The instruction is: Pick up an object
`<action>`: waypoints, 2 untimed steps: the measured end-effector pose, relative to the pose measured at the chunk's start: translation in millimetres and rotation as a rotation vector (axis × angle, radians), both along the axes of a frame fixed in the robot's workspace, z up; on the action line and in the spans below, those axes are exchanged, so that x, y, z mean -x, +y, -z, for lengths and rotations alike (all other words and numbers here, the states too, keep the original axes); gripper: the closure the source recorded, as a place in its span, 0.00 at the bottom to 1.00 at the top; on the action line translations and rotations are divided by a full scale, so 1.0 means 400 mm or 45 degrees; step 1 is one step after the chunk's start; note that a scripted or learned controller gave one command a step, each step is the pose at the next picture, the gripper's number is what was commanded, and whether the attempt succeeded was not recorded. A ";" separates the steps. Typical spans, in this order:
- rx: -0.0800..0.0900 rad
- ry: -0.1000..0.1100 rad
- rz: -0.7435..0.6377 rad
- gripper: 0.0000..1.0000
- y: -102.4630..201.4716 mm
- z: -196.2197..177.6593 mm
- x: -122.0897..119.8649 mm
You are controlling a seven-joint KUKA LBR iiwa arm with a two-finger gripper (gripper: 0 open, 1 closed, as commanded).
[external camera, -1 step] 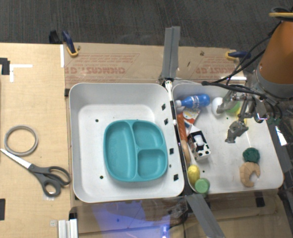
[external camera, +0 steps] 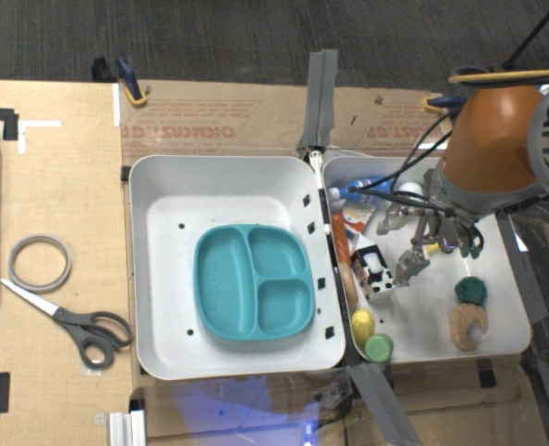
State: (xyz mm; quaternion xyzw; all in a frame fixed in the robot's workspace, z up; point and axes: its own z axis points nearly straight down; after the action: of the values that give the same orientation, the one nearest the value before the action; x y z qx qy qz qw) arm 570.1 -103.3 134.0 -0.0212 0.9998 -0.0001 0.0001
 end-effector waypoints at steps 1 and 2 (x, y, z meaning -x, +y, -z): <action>0.001 -0.001 -0.074 0.00 -0.055 0.073 -0.182; 0.000 -0.003 0.004 0.00 0.006 0.103 0.006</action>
State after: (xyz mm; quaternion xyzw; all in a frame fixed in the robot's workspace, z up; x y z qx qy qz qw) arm 567.8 -100.8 92.7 -0.0197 0.9998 -0.0001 0.0015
